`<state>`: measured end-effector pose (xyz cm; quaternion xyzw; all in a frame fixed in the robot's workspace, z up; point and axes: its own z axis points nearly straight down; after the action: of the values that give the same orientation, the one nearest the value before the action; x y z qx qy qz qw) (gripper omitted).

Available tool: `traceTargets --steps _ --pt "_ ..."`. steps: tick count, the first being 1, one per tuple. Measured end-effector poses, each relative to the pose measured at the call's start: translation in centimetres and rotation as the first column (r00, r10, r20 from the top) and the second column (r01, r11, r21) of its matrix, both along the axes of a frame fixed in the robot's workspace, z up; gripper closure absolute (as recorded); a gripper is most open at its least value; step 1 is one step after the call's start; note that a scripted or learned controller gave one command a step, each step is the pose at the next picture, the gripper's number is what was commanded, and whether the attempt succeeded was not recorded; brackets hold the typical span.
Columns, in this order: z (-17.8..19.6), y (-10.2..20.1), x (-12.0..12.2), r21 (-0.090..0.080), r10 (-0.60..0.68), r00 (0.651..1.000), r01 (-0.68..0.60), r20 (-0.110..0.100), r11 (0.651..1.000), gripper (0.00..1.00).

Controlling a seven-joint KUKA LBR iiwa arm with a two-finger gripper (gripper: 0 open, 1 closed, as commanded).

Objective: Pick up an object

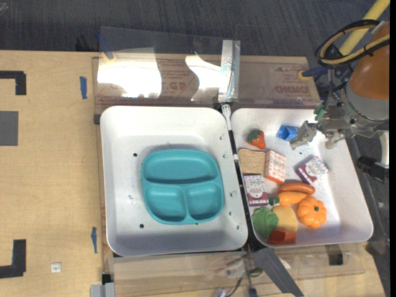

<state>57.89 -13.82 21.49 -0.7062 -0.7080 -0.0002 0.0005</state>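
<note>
- Right bin (362, 224), near end: a green toy vegetable (265, 219), a yellow-and-red block (284, 225) and a small orange pumpkin (312, 212) packed close together.
- Right bin, middle: an orange carrot-like piece (294, 192), a bread slice (252, 161), printed cartons (275, 166) and a purple packet (311, 168).
- Right bin, far end: a red-and-green item (256, 138) and a blue block (286, 132).
- Tool (319, 135): above the far right of this bin, jaws apart, nothing between them; no object lifted yet, selection and grasp remain.
- Left bin (117, 166): holds a teal divided tray (182, 185).
- Tabletop (49, 166): pale board with black marks and blue tape; clear sheet (161, 73) behind the bins, dark floor beyond.
</note>
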Motion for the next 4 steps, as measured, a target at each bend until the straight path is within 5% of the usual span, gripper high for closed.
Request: traceTargets --steps 1,2,3,4 --pt "-11.8 3.5 -1.1 -0.003 0.133 0.991 -0.133 0.008 0.991 0.0" --pt "-11.7 3.5 -1.1 -0.002 0.132 0.991 -0.132 0.008 0.991 0.0" --pt "-12.7 3.7 -5.2 -0.002 0.115 0.993 -0.115 0.008 0.993 0.0" --pt "-11.5 3.5 -5.0 -0.004 0.111 0.994 -0.111 0.014 0.994 1.0"
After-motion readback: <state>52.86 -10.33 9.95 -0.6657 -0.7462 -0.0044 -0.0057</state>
